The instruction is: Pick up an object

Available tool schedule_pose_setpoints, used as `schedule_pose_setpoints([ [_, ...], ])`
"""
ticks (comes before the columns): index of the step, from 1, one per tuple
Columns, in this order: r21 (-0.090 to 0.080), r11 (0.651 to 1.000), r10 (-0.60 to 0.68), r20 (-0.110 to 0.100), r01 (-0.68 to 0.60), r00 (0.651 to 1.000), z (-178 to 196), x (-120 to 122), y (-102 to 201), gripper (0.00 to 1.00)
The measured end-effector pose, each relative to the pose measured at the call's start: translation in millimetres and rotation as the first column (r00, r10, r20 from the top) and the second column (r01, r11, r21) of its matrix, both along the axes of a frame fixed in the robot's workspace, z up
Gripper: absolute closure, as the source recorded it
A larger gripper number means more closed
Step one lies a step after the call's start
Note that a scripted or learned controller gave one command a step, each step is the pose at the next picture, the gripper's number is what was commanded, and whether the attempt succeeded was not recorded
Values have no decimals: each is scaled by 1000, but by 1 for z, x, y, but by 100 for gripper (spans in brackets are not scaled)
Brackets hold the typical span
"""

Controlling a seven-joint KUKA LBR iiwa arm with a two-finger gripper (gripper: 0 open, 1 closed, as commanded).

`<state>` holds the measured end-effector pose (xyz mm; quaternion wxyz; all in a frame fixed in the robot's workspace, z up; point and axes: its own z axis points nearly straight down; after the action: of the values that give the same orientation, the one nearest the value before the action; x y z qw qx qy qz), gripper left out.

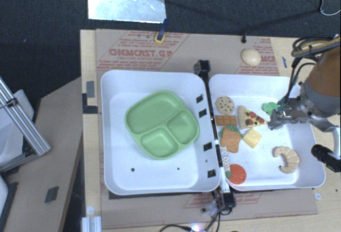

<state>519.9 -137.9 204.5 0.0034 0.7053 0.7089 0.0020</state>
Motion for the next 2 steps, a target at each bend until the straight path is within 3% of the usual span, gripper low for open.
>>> schedule_pose_setpoints([
  [1,1,1000,-1,-3,1,1000,21,1,0,100],
  [2,4,1000,4,-6,-4,1000,13,1,56,100],
])
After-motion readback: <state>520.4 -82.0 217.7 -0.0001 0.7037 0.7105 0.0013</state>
